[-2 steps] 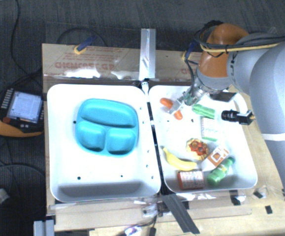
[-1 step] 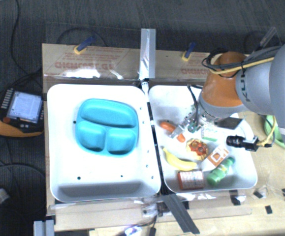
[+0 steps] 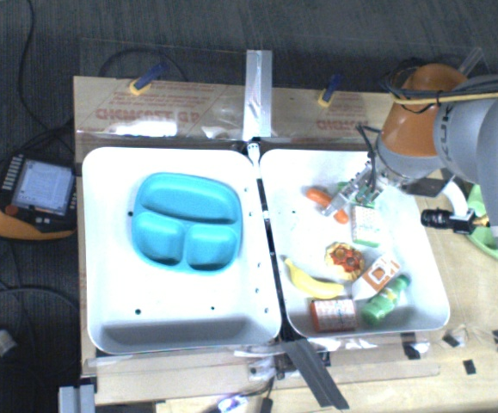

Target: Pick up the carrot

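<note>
Carrot [image 3: 319, 196]: small, orange, lying in right bin [image 3: 429, 269].

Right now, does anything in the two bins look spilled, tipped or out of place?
Nothing stands out. The blue divided tray sits flat in the left bin. In the right bin the carrot, banana and other toy foods lie loosely, none over the rim.

Both bins [image 3: 102, 256] are plain white, the left one holding a bright blue tray [image 3: 186, 222]. In the right one lie an orange carrot [image 3: 319, 196], a yellow banana [image 3: 313, 282], a green bottle [image 3: 384, 301] and a rust-red can [image 3: 332, 314] with a white band. The arm [image 3: 468, 140] is grey with an orange band [image 3: 421, 114].
</note>
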Controlling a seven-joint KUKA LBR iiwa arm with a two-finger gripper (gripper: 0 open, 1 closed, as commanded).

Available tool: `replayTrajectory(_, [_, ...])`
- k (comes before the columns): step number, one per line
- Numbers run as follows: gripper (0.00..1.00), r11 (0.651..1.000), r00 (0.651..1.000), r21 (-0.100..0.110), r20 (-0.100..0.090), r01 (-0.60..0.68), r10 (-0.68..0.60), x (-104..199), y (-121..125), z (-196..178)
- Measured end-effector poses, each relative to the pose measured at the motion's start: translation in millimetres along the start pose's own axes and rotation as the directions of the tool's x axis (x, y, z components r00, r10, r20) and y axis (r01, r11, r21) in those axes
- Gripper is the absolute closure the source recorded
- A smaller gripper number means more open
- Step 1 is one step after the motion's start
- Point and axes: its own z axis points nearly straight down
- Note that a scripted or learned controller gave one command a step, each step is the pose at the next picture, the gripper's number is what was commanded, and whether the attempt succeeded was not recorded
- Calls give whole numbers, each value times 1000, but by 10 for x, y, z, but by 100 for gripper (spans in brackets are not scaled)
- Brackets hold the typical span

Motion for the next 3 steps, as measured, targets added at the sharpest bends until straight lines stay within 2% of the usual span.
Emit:
replayTrajectory(1, [100, 969, 969, 1, -2, -247, 247, 559, 150, -11])
replayTrajectory(2, [100, 868, 868, -2, -2, -496, 496, 997, -505, -26])
replayTrajectory(3, [0, 868, 868, 0, -3, -496, 496, 1000, -512, -12])
